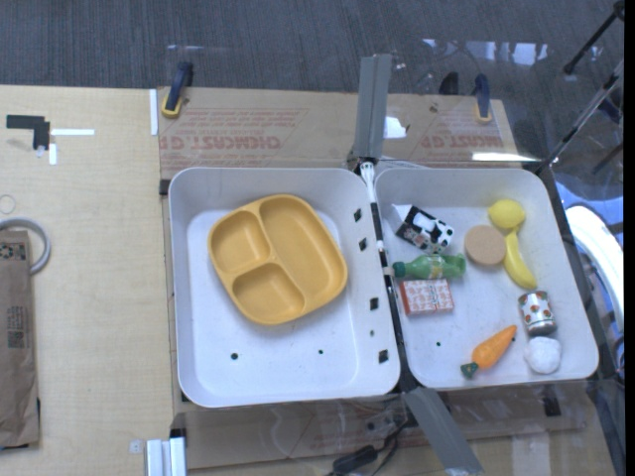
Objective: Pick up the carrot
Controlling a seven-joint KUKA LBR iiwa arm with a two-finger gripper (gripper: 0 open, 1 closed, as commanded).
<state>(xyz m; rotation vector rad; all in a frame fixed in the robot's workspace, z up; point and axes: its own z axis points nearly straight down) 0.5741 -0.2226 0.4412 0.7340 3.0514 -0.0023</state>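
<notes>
The carrot (490,351) is orange with a green stub at its lower left end. It lies slantwise on the floor of the right bin (437,350), near the front wall. A small can (536,311) stands just up and right of it, and a white ball (543,355) sits at its right.
The right bin also holds a lemon (506,214), a banana (519,260), a tan round disc (485,246), a green bottle (429,266), a red box (426,297) and a black-and-white toy (425,230). A yellow divided plate (276,258) lies in the left bin (288,365).
</notes>
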